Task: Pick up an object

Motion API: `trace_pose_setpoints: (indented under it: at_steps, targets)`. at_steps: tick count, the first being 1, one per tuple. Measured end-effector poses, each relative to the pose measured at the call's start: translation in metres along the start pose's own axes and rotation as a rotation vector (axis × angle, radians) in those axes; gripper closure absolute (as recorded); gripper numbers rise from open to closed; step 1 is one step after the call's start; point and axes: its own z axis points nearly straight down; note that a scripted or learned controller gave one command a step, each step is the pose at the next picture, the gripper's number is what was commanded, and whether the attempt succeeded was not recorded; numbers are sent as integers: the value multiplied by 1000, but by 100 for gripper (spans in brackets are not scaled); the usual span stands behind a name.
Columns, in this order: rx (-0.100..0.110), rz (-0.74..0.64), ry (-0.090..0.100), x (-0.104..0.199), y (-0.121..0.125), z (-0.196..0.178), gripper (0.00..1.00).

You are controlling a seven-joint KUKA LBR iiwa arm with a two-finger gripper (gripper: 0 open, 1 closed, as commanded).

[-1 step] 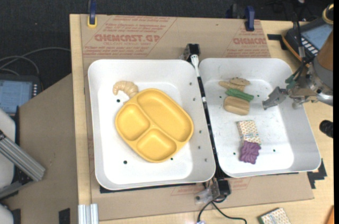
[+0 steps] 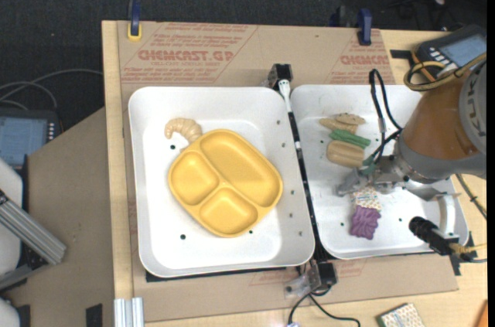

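Reaching into the right bin (image 2: 329,236) for a pick

My fingers (image 2: 357,182) sit low mid-bin, whether parted I cannot tell; the tan block (image 2: 346,154) lies just beside them, purple toy (image 2: 363,222) toward the near edge.

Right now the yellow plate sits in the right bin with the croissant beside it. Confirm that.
Wrong bin. The camera view shows the yellow plate in the left bin, with the croissant beside it at its upper left.
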Motion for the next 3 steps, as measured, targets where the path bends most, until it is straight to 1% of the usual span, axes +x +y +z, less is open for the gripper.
trace_pose_setpoints:
  at_steps: [1, 2, 3]
  targets:
    - [-9, -3, -1, 28, 83, -5, 0]
    - [-6, 2, -3, 26, 80, -14, 100]
    - [-11, -5, 1, 99, 57, -110, 100]
